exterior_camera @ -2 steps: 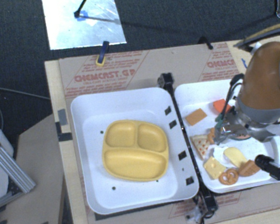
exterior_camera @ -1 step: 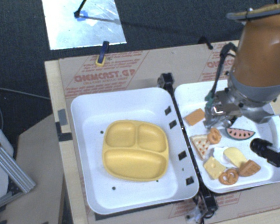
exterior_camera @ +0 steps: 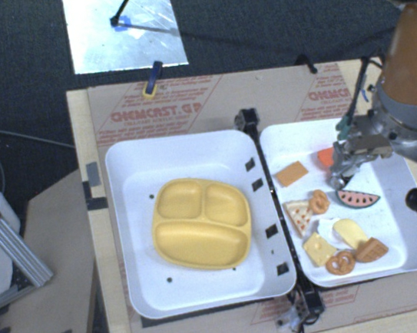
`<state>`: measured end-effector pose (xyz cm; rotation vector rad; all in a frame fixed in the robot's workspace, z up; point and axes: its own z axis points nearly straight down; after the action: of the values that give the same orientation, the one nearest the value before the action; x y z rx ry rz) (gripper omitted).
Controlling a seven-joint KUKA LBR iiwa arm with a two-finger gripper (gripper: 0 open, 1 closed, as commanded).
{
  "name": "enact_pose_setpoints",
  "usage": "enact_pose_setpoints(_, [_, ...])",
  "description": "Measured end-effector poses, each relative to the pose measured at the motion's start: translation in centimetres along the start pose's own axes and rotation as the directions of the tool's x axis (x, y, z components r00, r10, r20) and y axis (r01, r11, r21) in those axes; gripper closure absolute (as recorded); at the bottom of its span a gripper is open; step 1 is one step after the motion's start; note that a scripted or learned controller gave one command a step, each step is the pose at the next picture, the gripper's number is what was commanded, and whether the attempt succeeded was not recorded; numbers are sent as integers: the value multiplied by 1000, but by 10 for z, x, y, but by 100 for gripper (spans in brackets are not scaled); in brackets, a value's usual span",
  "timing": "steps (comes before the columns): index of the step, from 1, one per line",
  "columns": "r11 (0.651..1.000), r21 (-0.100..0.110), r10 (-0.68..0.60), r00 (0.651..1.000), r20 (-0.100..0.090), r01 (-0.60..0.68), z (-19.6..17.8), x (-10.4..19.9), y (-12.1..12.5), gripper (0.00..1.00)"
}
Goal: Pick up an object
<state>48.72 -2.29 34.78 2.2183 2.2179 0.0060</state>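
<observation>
Right bin (exterior_camera: 415, 247), toy food: gripper (exterior_camera: 340, 178), finger state impossible to tell, hangs just beside watermelon slice (exterior_camera: 357, 197) and orange piece (exterior_camera: 326, 157); advise centring over one item, clear of pretzel (exterior_camera: 319, 201), before closing.

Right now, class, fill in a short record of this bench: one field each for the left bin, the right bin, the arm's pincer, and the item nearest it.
left bin: white bin holding a yellow divided tray
right bin: white bin holding toy foods: cracker, watermelon slice, pizza slice, cheese wedge, two pretzels, an orange piece
pincer: over the right bin's upper middle
nearest item: watermelon slice, just right of the pincer tips
held: nothing seen between the fingers
</observation>
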Motion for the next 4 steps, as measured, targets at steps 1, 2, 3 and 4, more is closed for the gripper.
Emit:
enact_pose_setpoints(1, [1000,17,-5,1000,-2,5,172,46,16,100])
enact_pose_setpoints(2, [1000,3,-1,1000,-2,1,153,43,18,100])
enact_pose_setpoints(3, [1000,7,-9,1000,-3,9,164,96,0,100])
enact_pose_setpoints(4, [1000,2,-4,1000,-2,4,152,92,2,100])
